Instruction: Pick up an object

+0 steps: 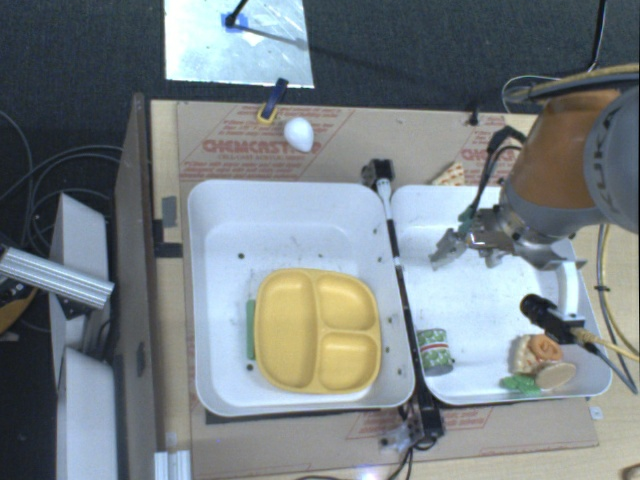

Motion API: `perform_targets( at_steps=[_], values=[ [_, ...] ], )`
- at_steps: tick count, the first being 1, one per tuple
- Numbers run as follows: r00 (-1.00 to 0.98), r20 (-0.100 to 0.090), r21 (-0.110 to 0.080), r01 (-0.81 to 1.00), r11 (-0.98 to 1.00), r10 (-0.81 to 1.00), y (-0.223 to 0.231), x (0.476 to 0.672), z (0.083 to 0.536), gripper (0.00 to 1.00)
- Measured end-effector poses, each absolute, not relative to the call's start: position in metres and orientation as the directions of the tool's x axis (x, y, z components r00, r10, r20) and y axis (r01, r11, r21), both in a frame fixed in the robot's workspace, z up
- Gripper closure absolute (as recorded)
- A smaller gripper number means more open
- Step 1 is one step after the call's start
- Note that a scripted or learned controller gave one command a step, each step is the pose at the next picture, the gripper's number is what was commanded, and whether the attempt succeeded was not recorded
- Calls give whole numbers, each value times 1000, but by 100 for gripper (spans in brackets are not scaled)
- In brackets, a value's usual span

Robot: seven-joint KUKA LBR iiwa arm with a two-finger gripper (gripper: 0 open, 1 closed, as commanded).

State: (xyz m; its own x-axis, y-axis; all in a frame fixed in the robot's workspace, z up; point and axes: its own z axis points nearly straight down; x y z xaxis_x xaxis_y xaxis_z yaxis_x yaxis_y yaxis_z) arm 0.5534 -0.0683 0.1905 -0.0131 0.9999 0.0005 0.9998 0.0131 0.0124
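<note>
Things fit for picking lie in the right-hand bin (500, 208), across the shared bin walls from the yellow plate (318, 330); a small tin (433, 351) with a green and white pattern sits just right of the plate's lower corner, close against the dividing wall, and whether it stands upright or tilted cannot be told; a clump of toy food (541, 360), orange and beige with a green piece at its lower left, lies well to the right of the plate, in that bin's near right corner, apart from the tin; the gripper (470, 245) hangs to the right of the plate, a little above the level of its upper edge, over bare white floor and well apart from both tin and clump; nothing shows in its grasp, and whether it is released or clenched cannot be told from this slant; the grey arm (622, 168) with its orange band (560, 158) reaches in from further right of the plate; the plate itself, divided into three wells, rests in the lower middle of the left-hand bin (230, 228), with a thin green strip (250, 330) touching its left edge; both bins sit on printed cardboard (230, 143); above the plate, beyond the bins, a white egg-shaped ball (298, 133) rests on that cardboard, with a small blue and yellow thing (271, 101) just above it, and higher up a shiny foil sheet (200, 38) lies on the dark floor; far left of the plate dark cables (60, 168) loop.
</note>
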Motion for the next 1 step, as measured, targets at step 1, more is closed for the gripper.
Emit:
perform_targets(
  at_steps=[1],
  values=[
    [2, 0, -5, 1000, -2, 1000, -102, 531, 119, 0]
  ],
)
